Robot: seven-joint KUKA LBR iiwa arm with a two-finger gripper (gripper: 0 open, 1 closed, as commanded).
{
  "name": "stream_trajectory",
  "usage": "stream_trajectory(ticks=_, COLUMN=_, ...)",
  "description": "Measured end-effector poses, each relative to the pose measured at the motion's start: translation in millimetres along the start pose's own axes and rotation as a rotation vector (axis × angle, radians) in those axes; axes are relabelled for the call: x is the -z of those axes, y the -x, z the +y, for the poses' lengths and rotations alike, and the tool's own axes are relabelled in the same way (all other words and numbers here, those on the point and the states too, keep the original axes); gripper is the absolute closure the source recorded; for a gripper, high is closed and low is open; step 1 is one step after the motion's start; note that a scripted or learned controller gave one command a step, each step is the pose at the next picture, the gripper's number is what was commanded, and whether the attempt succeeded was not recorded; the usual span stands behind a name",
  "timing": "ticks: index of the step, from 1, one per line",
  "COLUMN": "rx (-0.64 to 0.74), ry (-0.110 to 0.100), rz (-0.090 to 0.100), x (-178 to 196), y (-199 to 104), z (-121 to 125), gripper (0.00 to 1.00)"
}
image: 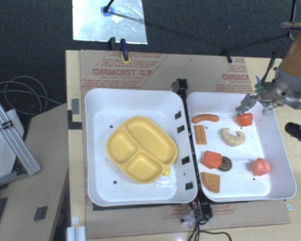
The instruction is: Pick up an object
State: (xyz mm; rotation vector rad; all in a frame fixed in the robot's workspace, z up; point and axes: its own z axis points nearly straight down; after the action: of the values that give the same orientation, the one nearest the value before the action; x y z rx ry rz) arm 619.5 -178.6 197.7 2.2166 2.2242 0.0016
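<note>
Dark carpet surrounds a pale wooden desk [75, 59] seen from above at a slant, with a cardboard sheet [155, 67] under two shallow white bins set side by side. A shiny foil square [109, 13] lies on the floor beyond the desk.

Left bin [98, 185]: it holds a yellow divided plate [141, 148] with three compartments, lying slightly turned.

Right bin [278, 179]: small toy foods are scattered apart from one another. A sausage [205, 118] lies near the far left corner, with a tan wafer [200, 134] just below it. A pale croissant [233, 137] sits in the middle. An orange-red block [211, 159] touches a dark brown round cookie [224, 163]. A waffle piece [210, 182] lies at the near edge, and a pink lump [261, 166] lies to the right.

A small red object [245, 119] sits near the bin's far right corner. The grey arm reaches in from the right, its jaws [247, 104] hovering just above this red object. Whether the jaws are wide or narrow cannot be told, and nothing is seen between them.
</note>
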Motion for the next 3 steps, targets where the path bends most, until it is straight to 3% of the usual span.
stream_trajectory(ticks=1, rx=-0.004, ry=-0.006, rz=0.001, x=-97, y=29, z=-10, gripper=0.00)
stream_trajectory(ticks=2, rx=0.002, ry=-0.002, rz=0.001, x=-112, y=27, z=51, gripper=0.00)
stream_trajectory(ticks=3, rx=0.004, ry=0.006, rz=-0.002, x=-100, y=28, z=51, gripper=1.00)
